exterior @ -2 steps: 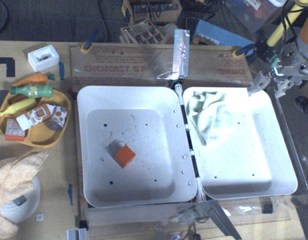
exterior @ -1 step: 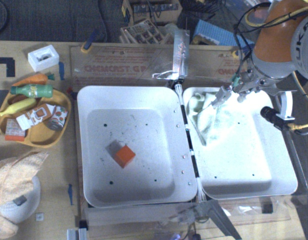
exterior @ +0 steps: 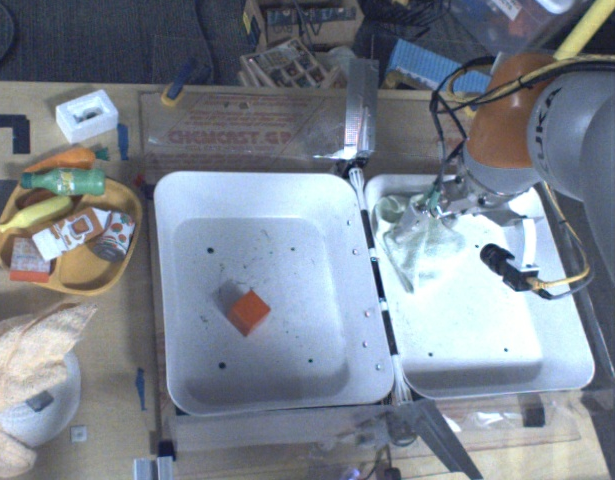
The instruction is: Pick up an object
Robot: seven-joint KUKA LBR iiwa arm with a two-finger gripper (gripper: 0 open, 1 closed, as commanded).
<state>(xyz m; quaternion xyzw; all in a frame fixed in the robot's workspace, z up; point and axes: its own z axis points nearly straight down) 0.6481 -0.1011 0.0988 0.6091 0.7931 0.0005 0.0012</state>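
An orange cube (exterior: 250,311) lies in the left bin (exterior: 187,218), a little left of its middle. A pale, see-through greenish thing (exterior: 419,246), crumpled like a plastic bag, lies in the far left corner of the right bin (exterior: 507,358). My gripper (exterior: 434,206) hangs over the upper edge of that crumpled thing, low in the bin, touching or nearly touching it. The grey arm with its orange band (exterior: 507,128) comes in from the upper right and hides the bin's far edge.
A divider (exterior: 375,268) runs between the two bins. On the bench to the left stands a yellow bowl (exterior: 77,268) of toy food, with a white box (exterior: 87,115) behind it and a pale cloth (exterior: 32,368) in front. Boxes and cables crowd the back.
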